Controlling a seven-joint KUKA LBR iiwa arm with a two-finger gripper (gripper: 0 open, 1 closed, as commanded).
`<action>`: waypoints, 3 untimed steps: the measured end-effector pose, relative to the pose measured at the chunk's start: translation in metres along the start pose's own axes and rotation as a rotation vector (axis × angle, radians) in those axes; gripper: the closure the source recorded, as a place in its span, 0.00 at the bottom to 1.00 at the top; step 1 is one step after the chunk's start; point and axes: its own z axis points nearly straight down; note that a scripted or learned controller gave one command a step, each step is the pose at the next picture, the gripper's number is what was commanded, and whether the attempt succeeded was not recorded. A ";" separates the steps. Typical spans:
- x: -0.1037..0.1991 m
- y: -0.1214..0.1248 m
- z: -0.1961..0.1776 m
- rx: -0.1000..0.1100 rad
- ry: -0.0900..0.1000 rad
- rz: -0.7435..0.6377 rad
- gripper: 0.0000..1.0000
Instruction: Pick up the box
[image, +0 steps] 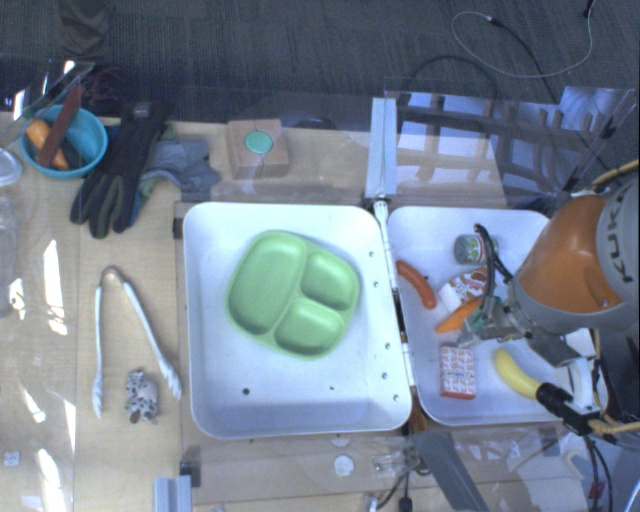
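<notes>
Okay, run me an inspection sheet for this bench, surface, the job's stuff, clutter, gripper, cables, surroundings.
Surface: wooden bench bearing two white bins, left bin and right bin.
Job's things: small red-and-white box lying flat near the right bin's front, apart from the other items.
Clutter: green divided plate in the left bin; sausage, carrot, banana and small can in the right bin.
Grippers: gripper low over the right bin, just above the box; finger state unclear.
Cables: thin cable looped on the floor behind.
Surroundings: black gloves, white tongs, blue bowl, wooden block.
</notes>
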 end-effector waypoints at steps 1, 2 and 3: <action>0.000 0.000 0.000 0.000 0.000 0.000 0.00; 0.004 -0.009 0.018 0.025 0.009 -0.024 0.00; 0.004 -0.004 0.005 0.015 0.007 -0.026 1.00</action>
